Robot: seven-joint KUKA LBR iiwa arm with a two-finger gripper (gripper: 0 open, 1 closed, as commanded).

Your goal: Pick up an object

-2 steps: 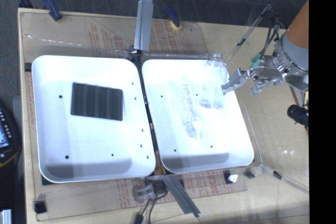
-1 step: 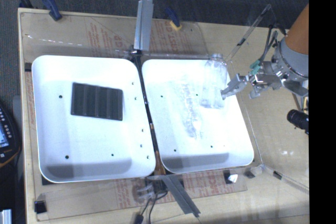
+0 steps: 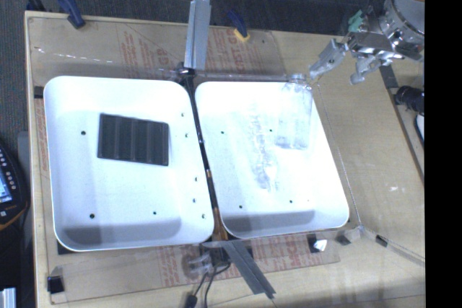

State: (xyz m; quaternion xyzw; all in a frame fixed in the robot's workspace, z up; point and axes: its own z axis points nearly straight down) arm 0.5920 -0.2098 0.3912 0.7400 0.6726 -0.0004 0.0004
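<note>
Here, dark pad [image 3: 133,140] lies far from jaws [image 3: 339,65].

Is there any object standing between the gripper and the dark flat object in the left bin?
No object stands between them. The gripper, fingers spread, hovers above the right bin's far right corner. The dark ribbed pad lies flat in the left bin. The path crosses only the right bin's floor and the two bins' adjoining rims.

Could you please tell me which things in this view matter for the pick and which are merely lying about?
For the job:
dark slab in left bin
claw, open, above right bin's far corner

Lying about:
blue clamps
metal bar
</note>
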